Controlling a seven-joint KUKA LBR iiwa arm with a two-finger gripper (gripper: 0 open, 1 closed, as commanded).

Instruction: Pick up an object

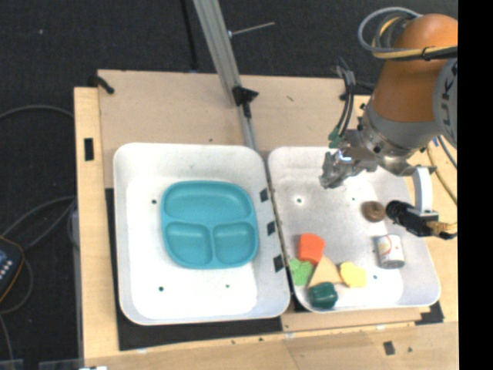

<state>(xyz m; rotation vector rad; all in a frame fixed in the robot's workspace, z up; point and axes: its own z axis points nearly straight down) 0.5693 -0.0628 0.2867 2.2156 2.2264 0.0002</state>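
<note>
bearing two white bins (139, 206), tan bench (169, 106) sits on dark carpet (46, 37).

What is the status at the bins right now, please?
Gripper above right bin, far end, nothing seen between fingers. Small objects clustered at near edge: orange block, yellow piece, green piece. Path to them unobstructed.
</note>
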